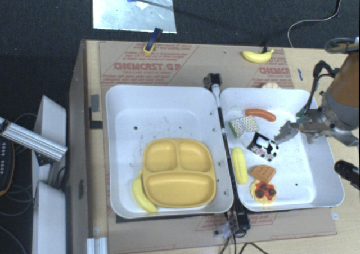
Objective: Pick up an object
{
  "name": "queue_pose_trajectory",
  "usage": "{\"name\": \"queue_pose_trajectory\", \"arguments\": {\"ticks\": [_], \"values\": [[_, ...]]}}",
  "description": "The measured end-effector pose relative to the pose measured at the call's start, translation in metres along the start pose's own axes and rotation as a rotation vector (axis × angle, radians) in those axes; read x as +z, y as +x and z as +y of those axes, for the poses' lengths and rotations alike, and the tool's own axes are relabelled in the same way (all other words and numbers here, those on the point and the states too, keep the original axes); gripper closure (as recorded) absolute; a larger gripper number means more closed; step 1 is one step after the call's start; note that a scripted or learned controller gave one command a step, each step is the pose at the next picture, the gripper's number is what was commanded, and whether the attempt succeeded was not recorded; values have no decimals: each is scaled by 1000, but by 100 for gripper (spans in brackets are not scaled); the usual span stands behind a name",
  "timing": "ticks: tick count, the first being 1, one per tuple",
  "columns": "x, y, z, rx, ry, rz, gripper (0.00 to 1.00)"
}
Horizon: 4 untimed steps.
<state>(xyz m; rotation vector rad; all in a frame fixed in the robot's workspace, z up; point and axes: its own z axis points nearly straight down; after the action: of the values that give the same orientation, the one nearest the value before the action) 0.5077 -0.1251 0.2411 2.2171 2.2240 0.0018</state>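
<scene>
We see the black-and-white toy [263,147] lying mid right bin [323,177], between the hot dog [261,114] and the waffle [262,172]. The pincer [285,132] hangs just beside it, holding nothing; how far it gapes we cannot tell.

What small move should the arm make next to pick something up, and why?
Probably a short move left and down onto the black-and-white toy. The gripper hangs over the right bin just right of that toy, with nothing seen in it. The toy is the nearest item, and the hot dog, waffle and corn lie farther off.
</scene>
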Motion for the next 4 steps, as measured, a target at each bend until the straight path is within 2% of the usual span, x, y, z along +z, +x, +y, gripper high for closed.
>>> {"name": "queue_pose_trajectory", "arguments": {"ticks": [1,2,3,4], "values": [[83,7,29,1,2,0,0],[135,-36,47,1,-18,-3,0],[71,-18,127,-1,-4,-1,0],[133,-13,95,1,-18,-2,0]]}}
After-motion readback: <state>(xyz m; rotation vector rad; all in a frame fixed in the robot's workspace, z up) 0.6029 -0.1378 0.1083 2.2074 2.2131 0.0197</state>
